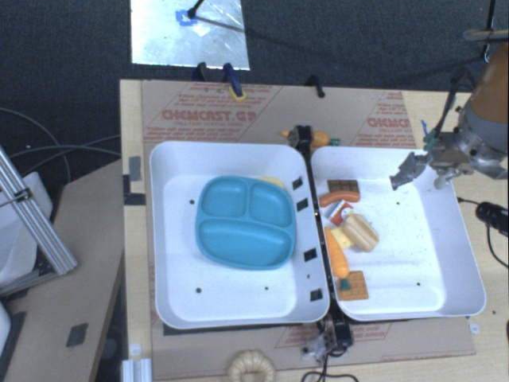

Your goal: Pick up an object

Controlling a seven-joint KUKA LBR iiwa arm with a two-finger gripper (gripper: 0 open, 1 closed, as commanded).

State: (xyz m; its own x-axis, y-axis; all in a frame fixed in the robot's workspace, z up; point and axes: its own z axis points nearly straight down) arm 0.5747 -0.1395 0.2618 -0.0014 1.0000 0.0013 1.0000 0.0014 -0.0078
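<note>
Several toy food pieces lie along the left side of the right bin (429, 261): a brown ridged bar (343, 188), a red and white piece (334, 210), a tan bread roll (360, 233), an orange carrot (338, 259) and a brown waffle square (353, 285). My gripper (420, 178) hangs over the bin's upper right part, well to the right of the brown bar. Its two fingers are spread open and hold nothing.
The left bin (179, 293) holds a blue divided plate (245, 221) with a small yellow piece (273, 182) at its far edge. An orange-yellow item (319, 139) lies on the cardboard just behind the bins. A foil sheet (188, 24) lies beyond the bench.
</note>
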